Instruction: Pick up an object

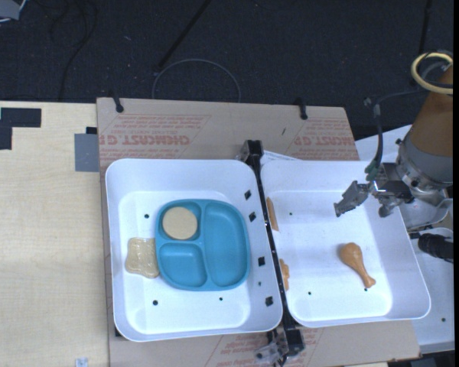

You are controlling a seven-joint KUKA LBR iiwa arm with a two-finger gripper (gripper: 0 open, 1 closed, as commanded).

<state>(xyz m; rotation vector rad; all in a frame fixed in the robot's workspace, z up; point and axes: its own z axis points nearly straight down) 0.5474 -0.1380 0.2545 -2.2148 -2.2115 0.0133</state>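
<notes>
the gripper [365, 199], fingers spread and holding nothing, hovers above and just beyond the drumstick [357, 263] lying in the right bin [413, 297], so descending here could miss it or knock its rounded body aside.

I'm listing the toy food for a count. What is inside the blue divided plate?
The blue divided plate holds a round tan cookie-like piece in its upper-left compartment. The other two compartments show bare blue. Whatever lies beneath the plate is covered.
</notes>
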